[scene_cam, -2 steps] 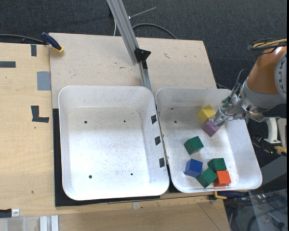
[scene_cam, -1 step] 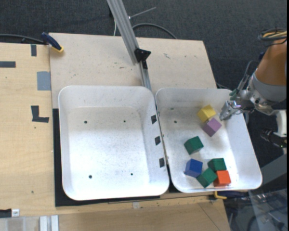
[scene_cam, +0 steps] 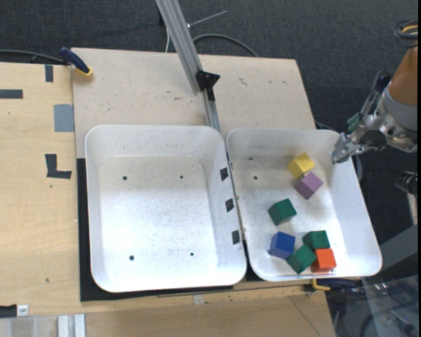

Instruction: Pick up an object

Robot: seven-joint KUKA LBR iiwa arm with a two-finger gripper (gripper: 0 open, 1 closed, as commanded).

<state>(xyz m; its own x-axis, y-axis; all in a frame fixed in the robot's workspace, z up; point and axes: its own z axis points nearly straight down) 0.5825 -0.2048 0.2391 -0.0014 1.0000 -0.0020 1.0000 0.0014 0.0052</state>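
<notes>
Currently hanging at the right bin's [scene_cam: 351, 188] far right rim, pincer [scene_cam: 340, 151] with a spread too blurred to tell, gripping nothing visible, with yellow cube [scene_cam: 301, 164] and purple cube [scene_cam: 309, 185] just left, both turned cornerwise, no long axis, remaining cubes further below-left.

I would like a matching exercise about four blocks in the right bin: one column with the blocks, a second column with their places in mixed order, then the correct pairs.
Blocks:
1. yellow block
2. purple block
3. blue block
4. orange block

Places:
A. nearest the bin's bottom right corner
B. touching the yellow block, just below it in the view
C. topmost block in the view
D. bottom group, on its left side

Pairs: 1-C, 2-B, 3-D, 4-A
</notes>
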